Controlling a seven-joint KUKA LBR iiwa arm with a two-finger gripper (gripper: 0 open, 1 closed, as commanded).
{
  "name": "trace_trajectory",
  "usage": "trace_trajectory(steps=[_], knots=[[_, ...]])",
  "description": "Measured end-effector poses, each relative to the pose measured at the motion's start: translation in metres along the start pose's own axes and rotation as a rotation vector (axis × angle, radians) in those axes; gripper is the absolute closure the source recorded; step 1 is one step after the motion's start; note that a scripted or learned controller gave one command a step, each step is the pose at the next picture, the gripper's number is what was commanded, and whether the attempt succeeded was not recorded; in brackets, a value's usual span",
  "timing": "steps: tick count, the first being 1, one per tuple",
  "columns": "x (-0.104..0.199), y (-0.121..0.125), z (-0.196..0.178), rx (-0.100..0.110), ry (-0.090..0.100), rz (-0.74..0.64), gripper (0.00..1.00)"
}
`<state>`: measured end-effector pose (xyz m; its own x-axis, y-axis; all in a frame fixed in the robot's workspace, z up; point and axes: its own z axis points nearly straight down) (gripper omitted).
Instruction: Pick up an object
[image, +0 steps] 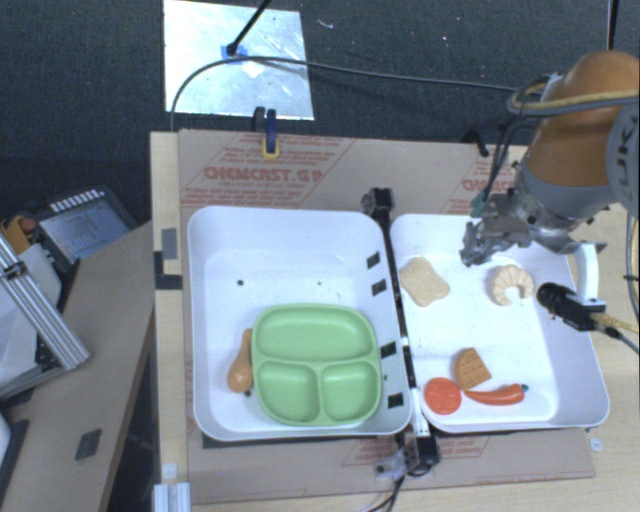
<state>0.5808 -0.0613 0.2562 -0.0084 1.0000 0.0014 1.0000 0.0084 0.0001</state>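
Note:
My gripper (478, 250) hangs over the far part of the right bin (560, 415), with nothing seen between its fingers. Below it to the left lies a pale bread slice (424, 281). A curled croissant (511, 283) rests just to the gripper's right. Near the front of that bin sit a brown cracker-like piece (471, 367), a red tomato (443, 396) and a red chili pepper (494, 394).
The left bin (215, 250) holds a green divided plate (315, 362) and an orange-brown drumstick-shaped piece (241, 367) beside it. A black divider clip strip (393, 300) runs between the bins. Grey equipment stands off the bench at left.

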Motion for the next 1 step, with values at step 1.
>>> trace_trajectory(steps=[1], knots=[[0.054,-0.0152,0.0158,0.001,0.001,-0.001,1.0]])
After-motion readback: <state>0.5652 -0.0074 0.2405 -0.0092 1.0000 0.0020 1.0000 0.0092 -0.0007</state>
